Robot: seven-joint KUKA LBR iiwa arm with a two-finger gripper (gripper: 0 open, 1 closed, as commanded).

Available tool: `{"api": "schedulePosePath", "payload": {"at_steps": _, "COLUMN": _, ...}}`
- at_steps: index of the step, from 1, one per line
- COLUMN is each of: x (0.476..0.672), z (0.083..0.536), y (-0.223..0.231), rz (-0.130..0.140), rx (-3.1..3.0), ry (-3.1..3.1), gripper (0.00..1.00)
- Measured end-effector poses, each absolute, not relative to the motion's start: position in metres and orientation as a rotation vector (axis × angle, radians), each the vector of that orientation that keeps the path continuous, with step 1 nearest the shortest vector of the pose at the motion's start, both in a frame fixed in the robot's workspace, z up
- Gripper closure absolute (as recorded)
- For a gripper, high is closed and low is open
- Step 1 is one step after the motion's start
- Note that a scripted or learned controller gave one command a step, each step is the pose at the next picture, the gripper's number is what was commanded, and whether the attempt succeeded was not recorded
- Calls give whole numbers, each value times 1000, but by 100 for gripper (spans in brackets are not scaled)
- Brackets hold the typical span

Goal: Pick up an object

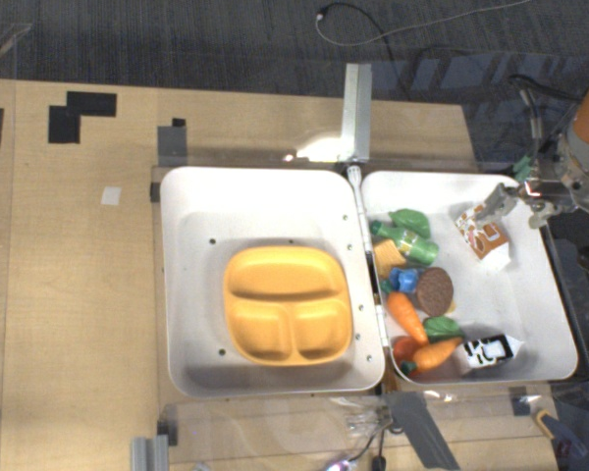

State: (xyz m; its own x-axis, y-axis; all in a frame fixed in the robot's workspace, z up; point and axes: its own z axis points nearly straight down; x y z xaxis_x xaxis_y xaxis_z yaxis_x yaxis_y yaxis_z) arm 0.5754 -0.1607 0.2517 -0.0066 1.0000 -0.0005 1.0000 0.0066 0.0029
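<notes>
**Settling on one target in the right bin**

Nearest the camera, along the front wall of the right bin [530, 302], lie a black-and-white piece [489, 350] and an orange carrot [434, 355]. A second carrot [406, 315] lies just behind, touching a brown disc [435, 289]. Farther back, a blue toy [404, 282] and green vegetables [412, 228] crowd against the left wall. This cluster is tight, so a descent there would likely jostle neighbours.

The better choice is the snack packet [483, 234]. It lies flat and alone on the bin floor toward the back right, well apart from the pile. The gripper [503, 202] hangs just beyond it, near the rear right corner. Nothing is seen held in it, and I cannot tell whether it is apart or together.

To do this well, I judge the tool should centre over the packet, line up across its narrow side, and come down fully, since a flat wrapper can slip away.

The left bin [191, 263] holds a yellow divided tray [287, 302].
</notes>
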Motion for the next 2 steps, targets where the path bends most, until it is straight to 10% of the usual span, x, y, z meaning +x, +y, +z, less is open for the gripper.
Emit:
{"api": "schedulePosePath", "payload": {"at_steps": 1, "x": 613, "z": 131, "y": -183, "rz": 4, "rx": 2326, "ry": 2104, "gripper": 0}}
{"api": "schedulePosePath", "payload": {"at_steps": 2, "x": 612, "z": 104, "y": -197, "rz": 11, "rx": 2339, "ry": 2078, "gripper": 0}}
